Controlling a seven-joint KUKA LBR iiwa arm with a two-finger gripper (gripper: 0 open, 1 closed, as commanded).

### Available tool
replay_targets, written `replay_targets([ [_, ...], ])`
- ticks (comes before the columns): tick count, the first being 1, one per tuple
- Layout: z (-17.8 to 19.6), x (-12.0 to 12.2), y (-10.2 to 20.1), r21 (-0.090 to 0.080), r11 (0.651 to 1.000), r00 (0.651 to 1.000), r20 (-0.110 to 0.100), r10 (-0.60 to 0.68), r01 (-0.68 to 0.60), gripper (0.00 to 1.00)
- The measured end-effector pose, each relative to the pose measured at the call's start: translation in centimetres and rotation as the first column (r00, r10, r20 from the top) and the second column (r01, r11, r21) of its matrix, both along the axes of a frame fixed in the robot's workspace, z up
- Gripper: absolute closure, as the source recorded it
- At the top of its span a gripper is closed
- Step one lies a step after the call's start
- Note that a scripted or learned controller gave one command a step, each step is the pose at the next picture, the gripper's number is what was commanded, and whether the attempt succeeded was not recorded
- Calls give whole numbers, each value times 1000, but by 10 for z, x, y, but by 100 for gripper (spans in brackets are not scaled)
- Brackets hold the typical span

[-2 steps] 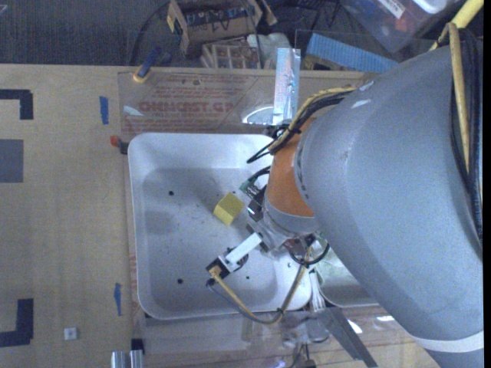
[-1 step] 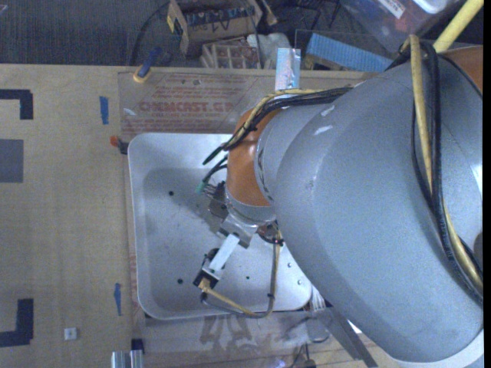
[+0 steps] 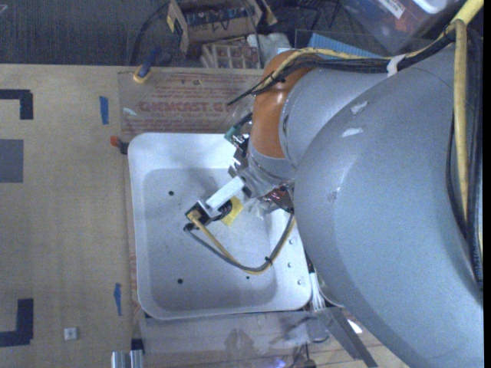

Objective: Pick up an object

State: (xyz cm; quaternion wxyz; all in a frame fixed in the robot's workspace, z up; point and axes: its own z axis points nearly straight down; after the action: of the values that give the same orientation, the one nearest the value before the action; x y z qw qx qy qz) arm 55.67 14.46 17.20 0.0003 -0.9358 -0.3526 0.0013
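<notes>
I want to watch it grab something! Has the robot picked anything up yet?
Not that I can see. Done: the arm is reaching over the white bin. In hand: its gripper sits low above the bin floor, but the arm's bulk hides whether anything is caught. Left: grab a thing and lift it up out of the bin.

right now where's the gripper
In the camera view the gripper is over the right side of the white bin, just below the arm's orange band and close to the bin's right rim.
</notes>
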Motion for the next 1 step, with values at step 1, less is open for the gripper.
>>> replay_targets([
  [1,-46,8,39,5,947,947,-1,323,-323,100],
])
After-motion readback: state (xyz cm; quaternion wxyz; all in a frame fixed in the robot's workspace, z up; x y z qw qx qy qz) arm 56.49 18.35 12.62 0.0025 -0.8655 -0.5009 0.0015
